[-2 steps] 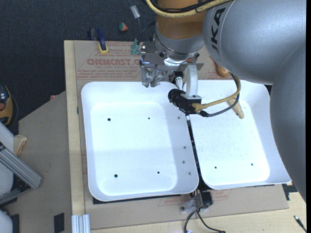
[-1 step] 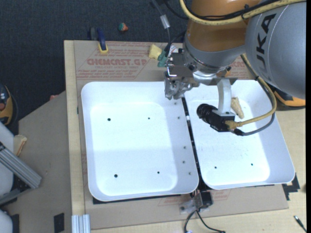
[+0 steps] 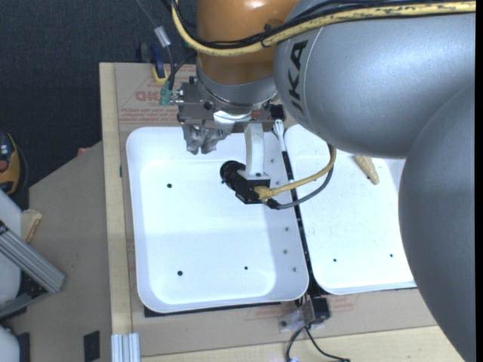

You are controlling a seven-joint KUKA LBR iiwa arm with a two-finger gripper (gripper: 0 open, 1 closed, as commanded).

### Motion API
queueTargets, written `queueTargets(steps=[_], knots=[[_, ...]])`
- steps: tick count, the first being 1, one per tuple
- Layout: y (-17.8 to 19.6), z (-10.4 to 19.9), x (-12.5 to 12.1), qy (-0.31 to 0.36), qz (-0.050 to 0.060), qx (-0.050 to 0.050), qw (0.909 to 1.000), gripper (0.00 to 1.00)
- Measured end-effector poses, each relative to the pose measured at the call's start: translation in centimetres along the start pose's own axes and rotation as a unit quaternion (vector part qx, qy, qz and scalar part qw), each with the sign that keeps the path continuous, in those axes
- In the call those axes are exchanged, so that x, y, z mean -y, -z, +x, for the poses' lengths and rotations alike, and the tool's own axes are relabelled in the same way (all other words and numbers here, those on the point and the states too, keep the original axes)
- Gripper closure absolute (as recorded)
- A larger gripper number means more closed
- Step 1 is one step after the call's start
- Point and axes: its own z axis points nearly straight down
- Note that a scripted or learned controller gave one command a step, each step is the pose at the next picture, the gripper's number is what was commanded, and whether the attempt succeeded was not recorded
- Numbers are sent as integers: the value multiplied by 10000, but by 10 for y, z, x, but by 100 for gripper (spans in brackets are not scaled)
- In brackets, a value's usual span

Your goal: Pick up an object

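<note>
Reaching arm (image 3: 377, 89): carried in from the right and held over both bins, so that the wrist is set above the left bin's far edge.
Bench (image 3: 115, 202): both bins are borne side by side, within the arm's reach.
Left bin (image 3: 204, 255): a bare white floor with a few dark dots is seen; nothing to pick can be made out on it.
Right bin (image 3: 355, 240): much of it is covered by the arm.
Gripper (image 3: 200, 145): pointed down at the left bin's far rim; whether it is open or closed cannot be told, and nothing is seen held.
Black part (image 3: 240, 183): hung beside the wrist with a yellow cable, judged to be rig hardware.
Stick (image 3: 367, 170): the one likely object, a tan piece lain in the right bin, well apart from the gripper, its upper end cut off by the arm.
</note>
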Motion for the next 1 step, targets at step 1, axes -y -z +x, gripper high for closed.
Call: queueTargets(steps=[1], knots=[[51,-89,-27,-88,-36,21,10000,100]])
